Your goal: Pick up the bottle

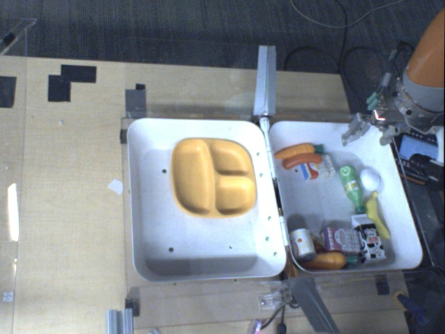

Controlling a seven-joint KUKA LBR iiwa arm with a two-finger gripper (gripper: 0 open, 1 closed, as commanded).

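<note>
Bench (pixel 69 186) of pale wood, dark carpet (pixel 174 12)

green bottle (pixel 350 184), yellow tray (pixel 212 177), white bins (pixel 146 207)

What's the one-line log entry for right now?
phase: approach | gripper: open, above right bin's far edge, holding nothing | green bottle: lying in right bin, untouched | yellow tray: left bin

Your frame reads evenly lit, bright from overhead. Glare streak at far left on the bench (pixel 12 213). The left bin (pixel 149 186) shows a soft grey shadow along its lower inner wall; the right bin (pixel 410 245) is nearly washed out white. Whole picture slightly soft; small labels unreadable. Dark floor (pixel 174 19) across the top holds little detail.
</note>
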